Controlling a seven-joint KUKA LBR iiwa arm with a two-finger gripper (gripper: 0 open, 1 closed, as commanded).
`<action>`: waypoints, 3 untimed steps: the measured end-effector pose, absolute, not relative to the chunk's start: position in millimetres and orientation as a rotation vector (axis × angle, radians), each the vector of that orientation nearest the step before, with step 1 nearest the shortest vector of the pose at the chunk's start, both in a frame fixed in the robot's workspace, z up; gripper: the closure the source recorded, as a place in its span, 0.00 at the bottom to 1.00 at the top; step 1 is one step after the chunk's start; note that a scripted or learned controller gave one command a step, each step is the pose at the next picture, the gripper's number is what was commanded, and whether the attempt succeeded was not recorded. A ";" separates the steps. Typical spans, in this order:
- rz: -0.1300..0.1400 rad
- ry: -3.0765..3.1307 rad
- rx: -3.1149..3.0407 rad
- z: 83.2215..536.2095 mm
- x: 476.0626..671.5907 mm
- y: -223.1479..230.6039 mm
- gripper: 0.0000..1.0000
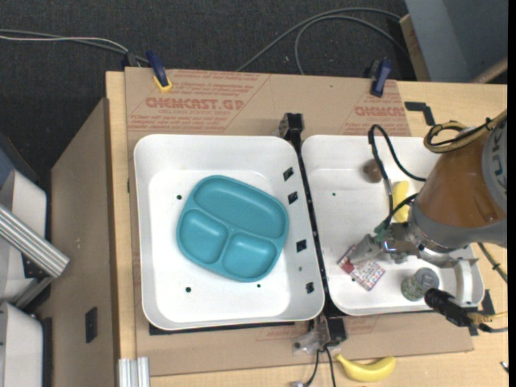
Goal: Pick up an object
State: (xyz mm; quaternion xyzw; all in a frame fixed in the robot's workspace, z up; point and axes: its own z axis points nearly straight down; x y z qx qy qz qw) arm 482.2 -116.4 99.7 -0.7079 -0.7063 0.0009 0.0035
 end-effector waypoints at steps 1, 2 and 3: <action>-0.011 -2.220 -2.216 89.7 485.2 -114.2 0.00; -0.021 -2.229 -2.223 102.3 488.4 -113.8 1.00; -0.005 -2.226 -2.222 152.6 483.9 -105.4 1.00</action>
